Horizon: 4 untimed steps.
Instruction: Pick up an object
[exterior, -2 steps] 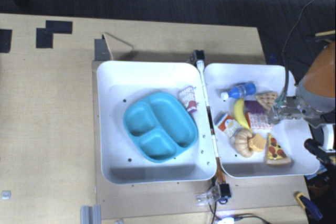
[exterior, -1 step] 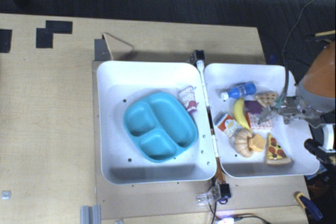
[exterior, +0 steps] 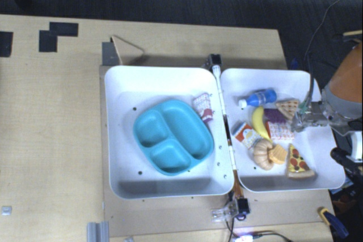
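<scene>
Two white bins side by side on the bench (exterior: 57,139). Landmark: the yellow banana (exterior: 260,123), lying in the right bin (exterior: 295,77) about mid-floor. Left of the banana, across the divider, the left bin (exterior: 122,122) holds a blue divided tray (exterior: 172,136); a small red-and-white packet (exterior: 203,106) lies between tray and divider, above the tray's right corner. Just above the banana: a blue bottle with white cap (exterior: 258,98), on its side. Right of the banana, touching or nearly so: a purple item (exterior: 274,117) and a pink patterned packet (exterior: 281,132). Up-right: a waffle-like piece (exterior: 287,107). Left-below the banana: a red-and-white wrapper (exterior: 246,134). Below it: a tan pastry (exterior: 262,152) with an orange chunk (exterior: 278,154) beside, then a pizza slice (exterior: 297,164) further right. The hand (exterior: 300,120) sits right of the banana, low over the pink packet and waffle piece; arm enters from the right. Its fingertips are blurred, possibly apart, but cannot tell; nothing is visibly held.
</scene>
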Tool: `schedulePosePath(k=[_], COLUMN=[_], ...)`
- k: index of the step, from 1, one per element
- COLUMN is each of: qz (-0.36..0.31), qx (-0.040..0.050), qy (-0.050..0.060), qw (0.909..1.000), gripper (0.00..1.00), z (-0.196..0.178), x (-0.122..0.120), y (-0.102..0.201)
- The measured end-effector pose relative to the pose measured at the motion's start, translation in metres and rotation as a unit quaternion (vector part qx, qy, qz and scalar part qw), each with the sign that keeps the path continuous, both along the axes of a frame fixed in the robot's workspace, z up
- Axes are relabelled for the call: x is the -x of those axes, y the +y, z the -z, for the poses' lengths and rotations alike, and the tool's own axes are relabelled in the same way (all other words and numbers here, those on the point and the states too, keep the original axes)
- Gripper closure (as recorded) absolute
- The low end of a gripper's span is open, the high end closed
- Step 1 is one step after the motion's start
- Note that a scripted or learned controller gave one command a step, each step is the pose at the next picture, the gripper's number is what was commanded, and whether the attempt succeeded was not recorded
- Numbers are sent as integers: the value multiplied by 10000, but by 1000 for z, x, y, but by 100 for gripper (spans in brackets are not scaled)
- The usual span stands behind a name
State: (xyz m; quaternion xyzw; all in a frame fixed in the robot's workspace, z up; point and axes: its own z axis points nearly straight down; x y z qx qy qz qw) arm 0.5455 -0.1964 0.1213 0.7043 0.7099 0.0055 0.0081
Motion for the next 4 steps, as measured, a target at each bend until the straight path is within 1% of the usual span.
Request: schedulePosePath(k=[1, 2, 3, 4], qz=[-2, 35, 24, 15], qx=[0, -4, 9, -19], qy=[1, 46, 1, 77], qw=[10000, 10000, 10000, 10000], gripper=[0, 0, 100, 100], z=[0, 34, 22, -80], x=[0, 56, 53, 58], y=[0, 52, 52, 93])
